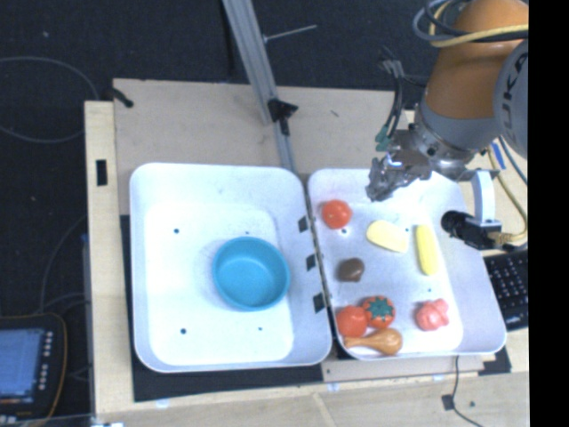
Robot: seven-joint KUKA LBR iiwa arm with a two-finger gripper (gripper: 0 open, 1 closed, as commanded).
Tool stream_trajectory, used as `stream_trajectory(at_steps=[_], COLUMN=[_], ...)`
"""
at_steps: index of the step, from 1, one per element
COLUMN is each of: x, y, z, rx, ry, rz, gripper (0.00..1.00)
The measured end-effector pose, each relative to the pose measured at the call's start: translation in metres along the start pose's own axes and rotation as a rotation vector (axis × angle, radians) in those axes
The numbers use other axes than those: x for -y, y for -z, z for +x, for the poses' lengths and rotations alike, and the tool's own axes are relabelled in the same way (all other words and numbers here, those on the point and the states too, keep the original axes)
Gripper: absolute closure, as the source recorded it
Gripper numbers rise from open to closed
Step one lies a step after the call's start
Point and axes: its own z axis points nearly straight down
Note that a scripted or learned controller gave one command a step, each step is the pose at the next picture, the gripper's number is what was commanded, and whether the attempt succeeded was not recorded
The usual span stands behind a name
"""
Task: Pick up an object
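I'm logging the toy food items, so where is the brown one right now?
The brown item lies in the right bin, near its left wall and about mid-depth, below the red ball and left of the pale yellow piece.

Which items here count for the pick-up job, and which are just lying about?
For the job: gripper; right bin's red ball, pale yellow piece, yellow banana, brown lump, tomato, pink piece.

Lying about: blue bowl in left bin.

Bright overhead light, slightly soft pic.
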Motion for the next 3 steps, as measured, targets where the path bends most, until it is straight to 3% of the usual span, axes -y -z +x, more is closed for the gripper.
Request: stream_trajectory(at_steps=[3], x=[-0.010], y=[-0.050], z=[0.150], rx=[0.003], ry=[-0.001], rz=[0.010], gripper=[1.00])
